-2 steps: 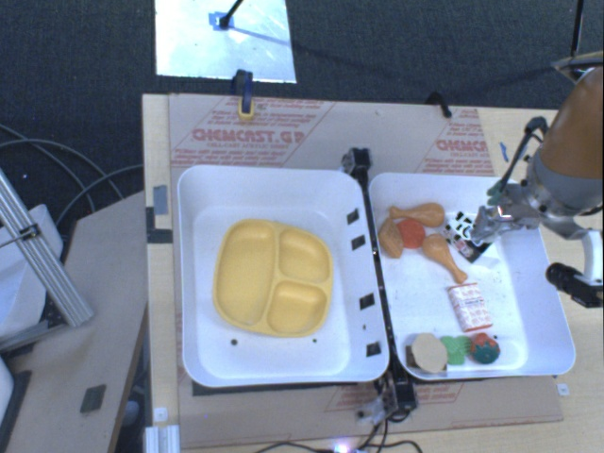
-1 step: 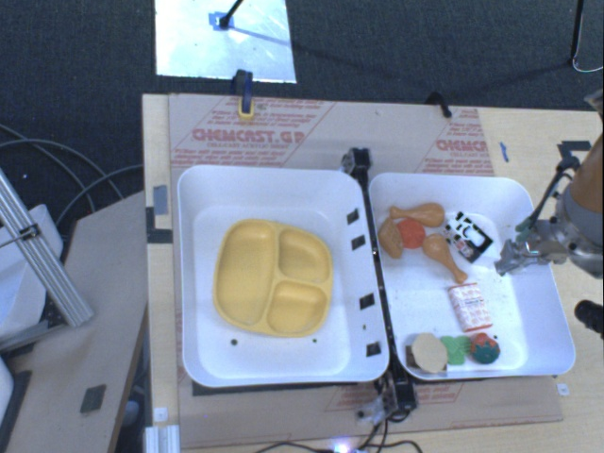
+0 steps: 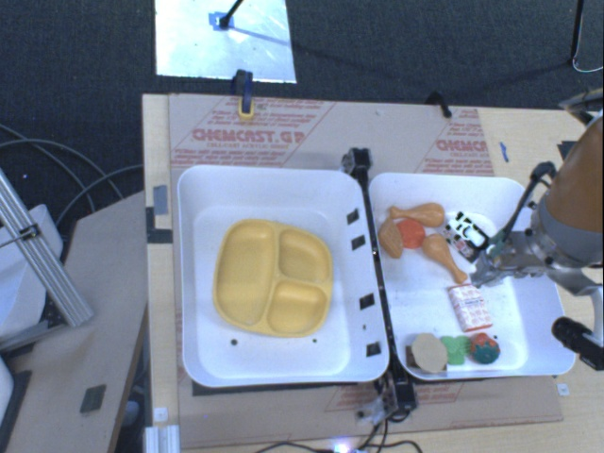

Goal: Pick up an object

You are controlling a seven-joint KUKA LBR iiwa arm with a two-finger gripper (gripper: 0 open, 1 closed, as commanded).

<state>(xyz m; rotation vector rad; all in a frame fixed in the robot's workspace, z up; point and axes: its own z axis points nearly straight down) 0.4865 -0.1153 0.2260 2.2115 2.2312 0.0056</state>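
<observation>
The right bin (image 3: 528, 343) holds several toy foods. Two tan drumsticks (image 3: 420, 214) (image 3: 442, 255) and an orange piece (image 3: 411, 234) lie at its upper left. A black-and-white item (image 3: 466, 229) sits by them. A red-and-white packet (image 3: 468, 307) lies mid-bin. Along the front edge sit a tan disc (image 3: 428, 353), a green piece (image 3: 456, 349) and a red-and-teal ball (image 3: 485, 347). My gripper (image 3: 486, 270) hangs just above the packet's upper end, beside the lower drumstick. Nothing shows between its tips.
The left bin (image 3: 198, 347) contains a yellow three-compartment tray (image 3: 274, 276). A black divider with clips (image 3: 370, 253) runs between the bins. The arm's grey body (image 3: 566, 225) covers the right bin's right side. Cardboard (image 3: 283, 130) lies under both bins.
</observation>
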